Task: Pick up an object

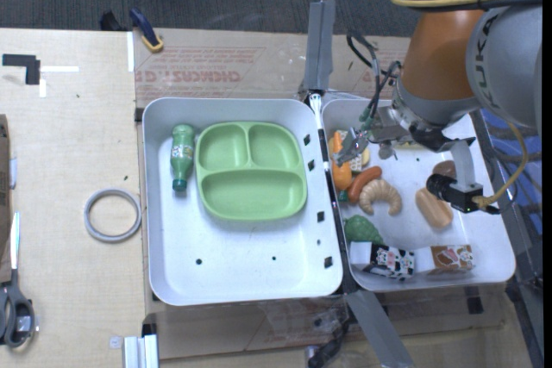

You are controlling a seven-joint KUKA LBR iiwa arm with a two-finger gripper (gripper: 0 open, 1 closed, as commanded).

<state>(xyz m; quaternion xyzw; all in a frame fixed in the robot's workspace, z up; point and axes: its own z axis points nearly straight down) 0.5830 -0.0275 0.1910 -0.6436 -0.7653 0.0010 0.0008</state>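
No object is lifted yet: the toy food [373, 185] lies heaped at 9 o'clock in the right bin [492, 267], the gripper [349, 149] low over it, its grip impossible to tell, so grasping and raising remain.

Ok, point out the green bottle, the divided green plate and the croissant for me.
green bottle [181, 156]: camera view, middle of its body.
divided green plate [252, 194]: camera view, floor of its large compartment.
croissant [380, 196]: camera view, middle of its curved back.
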